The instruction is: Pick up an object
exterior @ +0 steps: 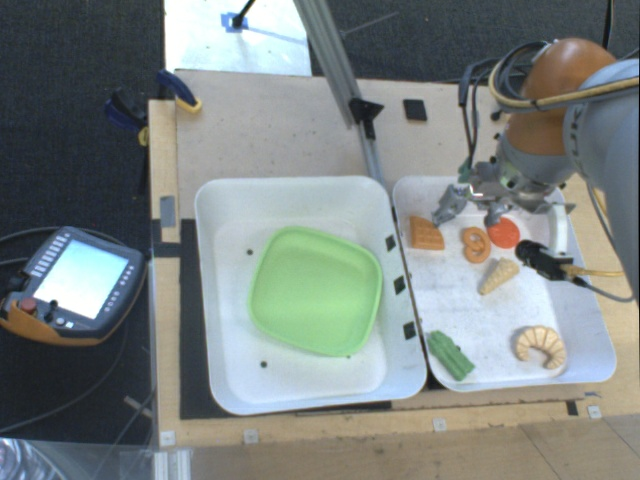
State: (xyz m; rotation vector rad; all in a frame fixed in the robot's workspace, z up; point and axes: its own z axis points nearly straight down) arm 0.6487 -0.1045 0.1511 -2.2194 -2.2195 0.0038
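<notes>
Gripper [472, 204] fingers spread apart above the right bin's [590, 363] far edge, with nothing between them; one grey finger [446, 205] angles down toward the waffle piece [426, 234], the other points toward the red round piece [505, 232]. That waffle piece lies near the bin's far left corner. Just beside it toward the middle sit an orange pretzel [476, 244] and the red round piece, touching or nearly so. A pale wedge [499, 276] lies near the bin's centre. A croissant [540, 346] rests by the near right corner, and a green block [450, 354] by the near left corner. The left bin [225, 203] carries a green plate [315, 290] at its middle.
</notes>
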